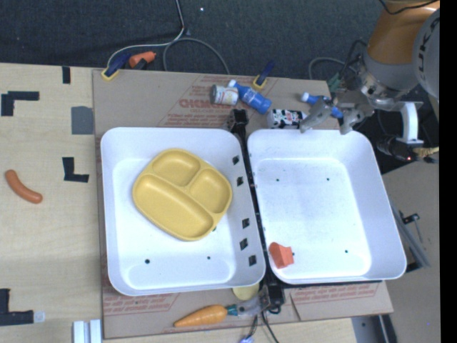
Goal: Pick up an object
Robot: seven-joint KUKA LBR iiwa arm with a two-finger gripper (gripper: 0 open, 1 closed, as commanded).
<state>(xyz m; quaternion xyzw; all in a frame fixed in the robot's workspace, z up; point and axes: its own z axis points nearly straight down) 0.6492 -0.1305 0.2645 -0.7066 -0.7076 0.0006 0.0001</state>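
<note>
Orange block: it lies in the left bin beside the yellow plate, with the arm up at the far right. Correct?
Not quite. The orange block lies in the right bin, near its front left corner, as the camera view shows. The yellow plate sits alone in the left bin.

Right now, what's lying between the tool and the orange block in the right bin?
In the camera view, bare white bin floor lies between the tool, at the far rim, and the orange block, near the front-left corner.

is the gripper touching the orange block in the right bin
Apart. The camera view shows the gripper above the bin's far rim, the orange block near its front left corner.
</note>
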